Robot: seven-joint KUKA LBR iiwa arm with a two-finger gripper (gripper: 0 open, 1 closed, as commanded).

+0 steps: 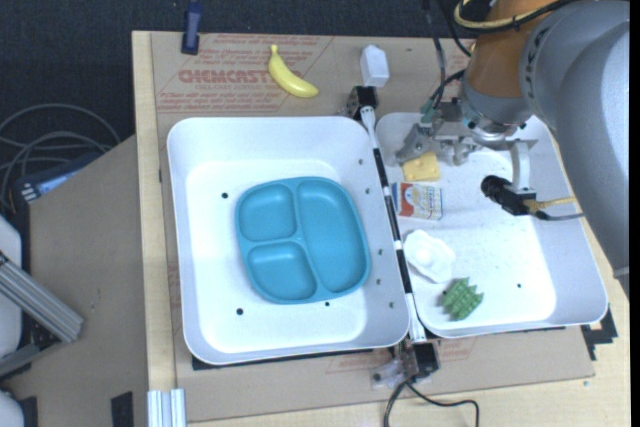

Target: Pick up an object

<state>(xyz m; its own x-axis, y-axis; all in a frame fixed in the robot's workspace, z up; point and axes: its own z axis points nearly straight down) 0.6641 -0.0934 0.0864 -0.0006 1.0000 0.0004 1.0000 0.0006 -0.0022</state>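
Yellow block (421, 168) sits in the right bin (560, 300), far end, close to the wall shared with the left bin (200, 245). It lies flat on the bin floor, not lifted. The gripper (436, 149) is low over the right bin, directly at the far edge of the yellow block, touching it or just above; the slant of the view doesn't settle which. Can't tell if the gripper is released or clenched, since the wrist hardware covers it. Nothing is visibly held.

Other candidates in the right bin:
- Small carton (421, 201) with a red label, just beside the yellow block on the near side.
- White crumpled thing (432, 255), further toward the near end.
- Green thing (461, 298), near the front wall.

The left bin has a blue divided plate (299, 238), well apart from the gripper. A banana (290, 75) lies on the desk (160, 215) outside both bins, out of play.

Progress, as a judgement: the approach looks done and the arm (590, 95) is positioned on a target, probably the yellow block. The grasp isn't confirmed. Still left are securing the object and lifting it clear of the bin floor. Call it early to mid stage, with no pick yet.
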